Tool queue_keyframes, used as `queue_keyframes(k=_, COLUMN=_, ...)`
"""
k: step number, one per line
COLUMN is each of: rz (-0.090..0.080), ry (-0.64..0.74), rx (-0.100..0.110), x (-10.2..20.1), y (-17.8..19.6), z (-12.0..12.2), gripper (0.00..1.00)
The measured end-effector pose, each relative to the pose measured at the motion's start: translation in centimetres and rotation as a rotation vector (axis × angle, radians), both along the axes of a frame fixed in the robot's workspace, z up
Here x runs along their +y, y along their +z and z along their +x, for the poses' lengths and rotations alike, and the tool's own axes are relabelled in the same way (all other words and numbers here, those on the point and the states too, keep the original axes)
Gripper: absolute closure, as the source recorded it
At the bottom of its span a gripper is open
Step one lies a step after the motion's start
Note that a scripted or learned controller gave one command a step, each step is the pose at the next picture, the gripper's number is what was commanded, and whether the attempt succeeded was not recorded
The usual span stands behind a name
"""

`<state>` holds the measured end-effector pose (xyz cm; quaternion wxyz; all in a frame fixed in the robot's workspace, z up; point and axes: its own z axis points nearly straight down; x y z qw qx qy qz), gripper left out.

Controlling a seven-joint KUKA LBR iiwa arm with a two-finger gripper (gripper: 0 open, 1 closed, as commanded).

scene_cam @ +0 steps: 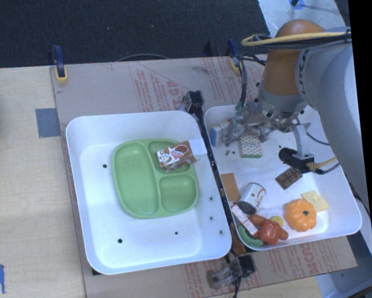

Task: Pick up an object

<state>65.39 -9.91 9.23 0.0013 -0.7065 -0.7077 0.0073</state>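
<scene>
My gripper (249,130) hangs over the far end of the right bin (340,228), reaching in from the right. Just in front of it a small pale packet with a green pattern (250,147) lies on the bin floor, touching or nearly touching the gripper. A small blue-and-white item (218,134) sits to the gripper's left by the bin wall. Nothing is visibly lifted off the floor.
The right bin also holds a small can (253,193), a brown bar (288,178), an orange pumpkin (300,214), a yellow wedge (315,200) and red and green toy food (266,230). The left bin (102,233) carries a green divided plate (137,183) with a brown-and-white carton (175,156).
</scene>
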Motion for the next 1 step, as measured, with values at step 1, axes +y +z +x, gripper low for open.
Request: queue_keyframes(k=1, rz=0.004, ry=0.004, rx=-0.002, x=0.24, y=1.06, z=0.12, gripper=1.0)
